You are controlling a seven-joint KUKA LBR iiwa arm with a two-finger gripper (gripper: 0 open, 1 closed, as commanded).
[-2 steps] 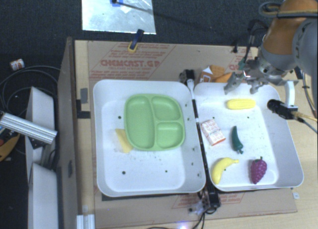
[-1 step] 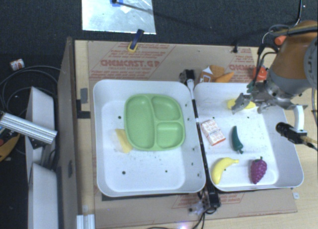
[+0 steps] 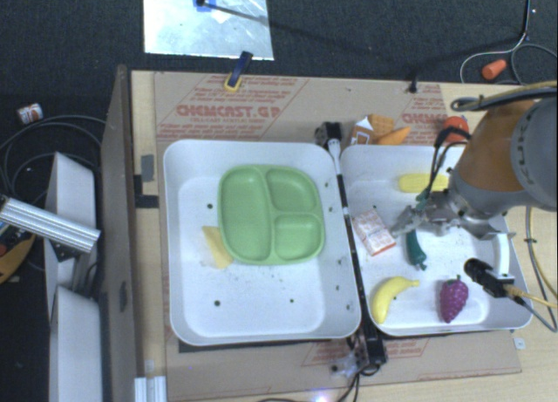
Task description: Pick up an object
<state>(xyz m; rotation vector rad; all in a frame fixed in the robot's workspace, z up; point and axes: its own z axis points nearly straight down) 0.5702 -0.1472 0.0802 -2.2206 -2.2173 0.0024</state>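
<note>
The right bin [image 3: 377, 173] holds several things: a yellow banana [image 3: 391, 295] at the front, a purple bunch of grapes [image 3: 452, 298] beside it, a dark teal object [image 3: 417, 250] in the middle, a white and red packet [image 3: 375, 234] near the left wall, and a yellow piece [image 3: 420, 183] at the back. My gripper [image 3: 413, 221] hangs low over the middle of this bin, just above the teal object and right of the packet. Nothing can be seen held in it.
In the left bin [image 3: 193, 184] lie a green divided plate [image 3: 270, 214] and a pale yellow piece [image 3: 215, 247] at its left edge. Orange items [image 3: 388, 133] lie on the cardboard behind the right bin. My arm covers the right bin's far right side.
</note>
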